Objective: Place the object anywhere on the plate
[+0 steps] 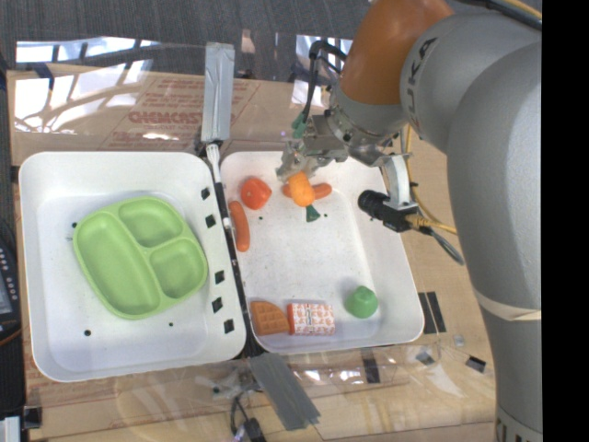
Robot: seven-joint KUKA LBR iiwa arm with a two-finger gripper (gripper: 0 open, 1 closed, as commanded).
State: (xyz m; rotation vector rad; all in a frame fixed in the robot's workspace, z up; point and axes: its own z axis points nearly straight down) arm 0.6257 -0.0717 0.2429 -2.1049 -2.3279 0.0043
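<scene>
The grey KUKA arm with its orange wrist band (396,35) reaches in from the right of the camera view and hangs over the far end of the right white bin (391,265). The two-finger gripper (299,168) points down into that bin. An orange carrot-shaped toy with a small dark green tip (306,191) sits directly beneath the gripper. The toy appears to touch the fingertips, but the view does not show clearly whether it is clamped between them or only lying against them, so the state of the hand cannot be told from this angle.

The right white bin also contains the following items. A round red-orange tomato-like toy (255,192) lies just left of the carrot-shaped toy, near the far left corner. A long orange-red sausage-shaped toy (240,226) lies along the left wall, just beside the divider between the bins. A brown waffle-like piece (269,318) and a white patterned block (312,319) sit touching each other at the near wall. A small green rounded toy (362,302) sits near the near right corner, apart from the block.

The left white bin (46,247) holds the light green plastic plate with three compartments (140,256). The plate lies flat, roughly central in its bin, well apart from the gripper and the carrot-shaped toy.
</scene>
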